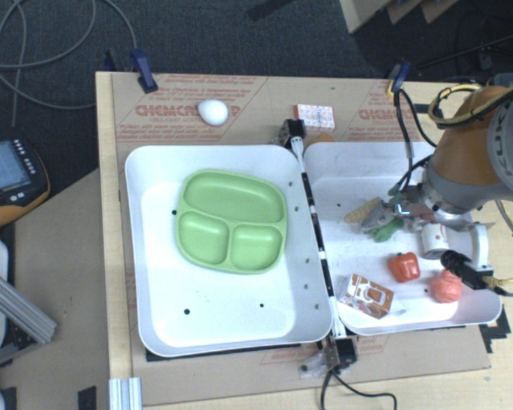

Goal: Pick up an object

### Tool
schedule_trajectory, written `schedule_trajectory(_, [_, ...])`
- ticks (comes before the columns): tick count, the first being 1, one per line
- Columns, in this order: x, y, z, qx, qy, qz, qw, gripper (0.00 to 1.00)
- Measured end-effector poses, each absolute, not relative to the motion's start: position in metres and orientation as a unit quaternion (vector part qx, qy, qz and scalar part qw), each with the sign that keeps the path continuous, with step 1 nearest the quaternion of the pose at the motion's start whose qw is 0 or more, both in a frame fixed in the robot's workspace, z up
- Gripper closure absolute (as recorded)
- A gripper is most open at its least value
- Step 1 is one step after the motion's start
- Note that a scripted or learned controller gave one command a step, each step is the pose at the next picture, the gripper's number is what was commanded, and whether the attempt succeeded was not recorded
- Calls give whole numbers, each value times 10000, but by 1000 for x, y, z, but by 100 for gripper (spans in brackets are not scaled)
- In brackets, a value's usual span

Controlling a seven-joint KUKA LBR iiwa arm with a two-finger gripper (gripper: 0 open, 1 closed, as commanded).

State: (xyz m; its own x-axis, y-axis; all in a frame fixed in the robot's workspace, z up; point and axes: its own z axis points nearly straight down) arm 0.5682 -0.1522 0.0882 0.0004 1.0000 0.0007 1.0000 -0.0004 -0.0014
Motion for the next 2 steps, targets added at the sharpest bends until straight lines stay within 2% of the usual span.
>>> schedule_trajectory(1, [507,-141,84,-7073,-7069,5,8,0])
schedule_trajectory(2, [508,-141,94,-7076,-7066,-3,-2,100])
